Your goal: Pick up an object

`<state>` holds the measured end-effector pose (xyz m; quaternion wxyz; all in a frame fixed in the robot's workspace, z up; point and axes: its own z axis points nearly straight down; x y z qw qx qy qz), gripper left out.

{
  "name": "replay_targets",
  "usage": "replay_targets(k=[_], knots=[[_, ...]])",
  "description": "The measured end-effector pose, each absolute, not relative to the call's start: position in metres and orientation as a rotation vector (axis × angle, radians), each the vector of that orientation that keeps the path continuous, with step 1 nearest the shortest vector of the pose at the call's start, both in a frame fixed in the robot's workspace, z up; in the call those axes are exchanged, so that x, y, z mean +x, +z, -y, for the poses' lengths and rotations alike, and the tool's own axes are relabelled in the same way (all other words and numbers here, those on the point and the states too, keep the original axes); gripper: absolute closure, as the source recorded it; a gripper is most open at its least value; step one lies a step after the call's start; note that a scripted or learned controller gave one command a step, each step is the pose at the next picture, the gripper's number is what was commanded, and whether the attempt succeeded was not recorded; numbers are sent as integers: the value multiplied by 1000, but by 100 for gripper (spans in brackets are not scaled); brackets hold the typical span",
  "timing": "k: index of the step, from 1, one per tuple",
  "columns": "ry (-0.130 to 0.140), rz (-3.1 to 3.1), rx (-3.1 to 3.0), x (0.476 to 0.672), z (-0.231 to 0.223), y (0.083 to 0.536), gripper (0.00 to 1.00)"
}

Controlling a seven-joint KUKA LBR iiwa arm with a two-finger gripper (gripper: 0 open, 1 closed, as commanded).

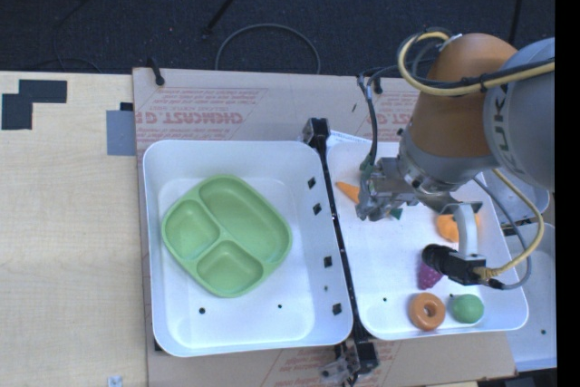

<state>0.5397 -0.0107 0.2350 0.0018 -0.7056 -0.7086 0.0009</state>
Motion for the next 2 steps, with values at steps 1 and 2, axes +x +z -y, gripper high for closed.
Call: replay_targets(k=[1,2], knots=[[3,2223,-2216,555,-33,224,100],[-1,2225,-2215,581,-85,233,100]])
